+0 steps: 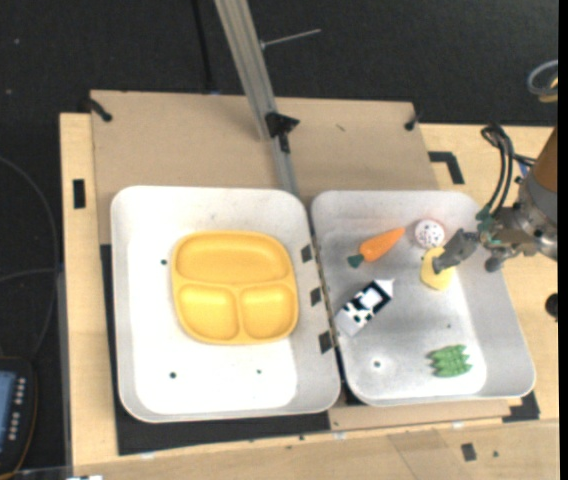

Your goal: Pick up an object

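Hovering gripper [452, 256] over yellow toy [435, 273]; no readable writing anywhere.

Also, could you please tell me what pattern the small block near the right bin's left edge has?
Black and white patches, cow-like, on the block; camera view.

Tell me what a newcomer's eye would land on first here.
The bright yellow three-compartment plastic tray in the left white bin stands out first. Next come the small items in the right white bin: an orange toy carrot, a black-and-white block, a green ridged piece, with the gripper over a yellow object.
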### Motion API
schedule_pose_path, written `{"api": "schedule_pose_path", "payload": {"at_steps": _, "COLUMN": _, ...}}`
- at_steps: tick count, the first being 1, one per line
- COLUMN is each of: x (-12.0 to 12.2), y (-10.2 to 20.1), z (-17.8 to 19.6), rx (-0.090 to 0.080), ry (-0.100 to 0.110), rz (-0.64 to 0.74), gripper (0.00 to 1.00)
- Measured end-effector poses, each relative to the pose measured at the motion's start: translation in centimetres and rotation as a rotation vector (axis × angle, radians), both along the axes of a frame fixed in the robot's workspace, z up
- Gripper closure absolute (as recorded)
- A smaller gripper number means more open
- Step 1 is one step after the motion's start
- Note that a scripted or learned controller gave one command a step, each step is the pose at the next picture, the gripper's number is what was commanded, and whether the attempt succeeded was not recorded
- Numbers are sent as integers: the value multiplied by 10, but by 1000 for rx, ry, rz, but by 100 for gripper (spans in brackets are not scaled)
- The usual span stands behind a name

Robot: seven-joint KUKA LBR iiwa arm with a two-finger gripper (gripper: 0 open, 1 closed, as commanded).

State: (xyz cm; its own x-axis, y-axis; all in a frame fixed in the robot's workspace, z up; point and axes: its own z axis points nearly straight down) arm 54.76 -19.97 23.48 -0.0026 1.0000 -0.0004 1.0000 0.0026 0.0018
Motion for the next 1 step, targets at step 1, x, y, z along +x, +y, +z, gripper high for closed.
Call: {"api": "schedule_pose_path", "payload": {"at_steps": 1, "x": 0, "y": 0, "z": 0, "rx": 0, "ry": 0, "rz": -1, "gripper": 0}}
